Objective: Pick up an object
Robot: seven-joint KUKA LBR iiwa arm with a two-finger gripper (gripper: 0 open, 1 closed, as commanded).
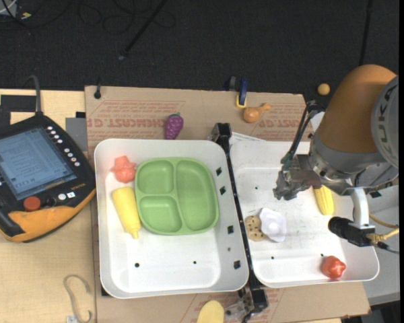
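My gripper (287,188) hangs low over the right bin (303,274), just above and to the right of a white crumpled object (273,225). A cookie (254,227) lies beside that white object on its left. A yellow corn cob (324,199) lies right of the gripper, partly hidden by the arm. A red tomato-like piece (333,267) rests near the right bin's front right corner. In the left bin (161,268) sit a green divided plate (176,196), a yellow bottle-shaped toy (126,210) and a pink toy (123,169).
A tablet pendant (30,170) lies left of the bins. On the cardboard behind the bins are a purple grape toy (174,126) and an orange pear-like toy (254,113). A yellow object (211,311) sits at the front edge.
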